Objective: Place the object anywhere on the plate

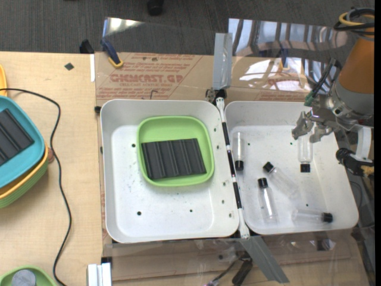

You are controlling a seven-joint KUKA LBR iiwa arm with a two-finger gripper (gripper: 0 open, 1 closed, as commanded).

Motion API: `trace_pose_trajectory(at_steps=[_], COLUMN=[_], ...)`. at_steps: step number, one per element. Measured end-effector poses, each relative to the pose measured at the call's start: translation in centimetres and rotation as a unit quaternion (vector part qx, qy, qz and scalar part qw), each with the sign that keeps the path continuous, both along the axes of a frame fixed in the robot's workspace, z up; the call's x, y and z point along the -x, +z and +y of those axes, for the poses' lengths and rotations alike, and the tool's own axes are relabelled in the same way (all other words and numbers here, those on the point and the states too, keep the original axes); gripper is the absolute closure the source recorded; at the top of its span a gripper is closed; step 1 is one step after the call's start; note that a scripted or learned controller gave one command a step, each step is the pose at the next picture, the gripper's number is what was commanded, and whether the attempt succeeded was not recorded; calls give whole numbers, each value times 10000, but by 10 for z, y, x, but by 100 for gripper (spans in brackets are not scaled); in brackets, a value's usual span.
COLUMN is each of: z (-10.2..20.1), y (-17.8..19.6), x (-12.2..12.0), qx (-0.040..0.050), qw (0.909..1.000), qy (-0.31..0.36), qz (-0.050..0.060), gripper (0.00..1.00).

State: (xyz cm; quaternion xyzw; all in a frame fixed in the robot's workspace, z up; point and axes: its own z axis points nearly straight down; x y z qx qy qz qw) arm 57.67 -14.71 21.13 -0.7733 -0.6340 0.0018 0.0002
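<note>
Plate (202,133) in left bin (119,177); vials (266,198) in right bin (339,186).

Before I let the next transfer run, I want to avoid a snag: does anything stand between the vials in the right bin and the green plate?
Yes. The two bins' raised rims meet between the clear vials and the green plate. One vial lies right beside that divide. Any carry must lift over it.

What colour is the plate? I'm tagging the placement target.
Light green plate, holding a dark ribbed insert; camera view.
</note>
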Motion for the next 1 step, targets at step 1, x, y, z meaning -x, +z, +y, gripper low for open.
trace_pose_trajectory(at_steps=[1], z=[0], y=[0], x=[0], qx=[0], qw=[10000], qy=[-2], qz=[-1], gripper=[0])
